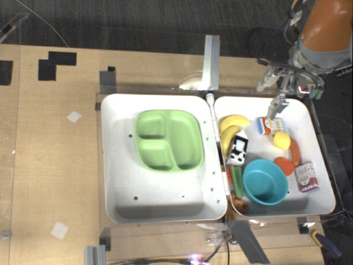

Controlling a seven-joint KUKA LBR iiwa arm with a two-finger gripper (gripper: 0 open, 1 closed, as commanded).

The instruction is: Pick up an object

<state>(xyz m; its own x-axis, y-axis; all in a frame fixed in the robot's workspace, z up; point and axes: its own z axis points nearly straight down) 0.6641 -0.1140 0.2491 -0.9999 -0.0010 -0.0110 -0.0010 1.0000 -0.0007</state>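
From above, the arm (pixel 325 24) enters at the upper right, its orange band over the far corner of the right bin (pixel 322 200). The wrist points down and toward the left, and the hand (pixel 277 108) hangs over the bin's back edge, just above a small carton (pixel 266 126). Whether the hand is open or closed cannot be told; nothing shows between its tips.

In the right bin lie a banana (pixel 231 127) at the left, a black-and-white toy (pixel 237 149) below it, a blue bowl (pixel 266 181) in front, a lemon (pixel 282 141) just beside the carton, a red piece (pixel 284 165) under the lemon, and a packet (pixel 306 176) by the right wall. A green stick (pixel 237 180) lies left of the bowl.

The left bin (pixel 118 203) holds a green tray (pixel 168 139), flat. Both bins sit side by side on the table (pixel 49 164).
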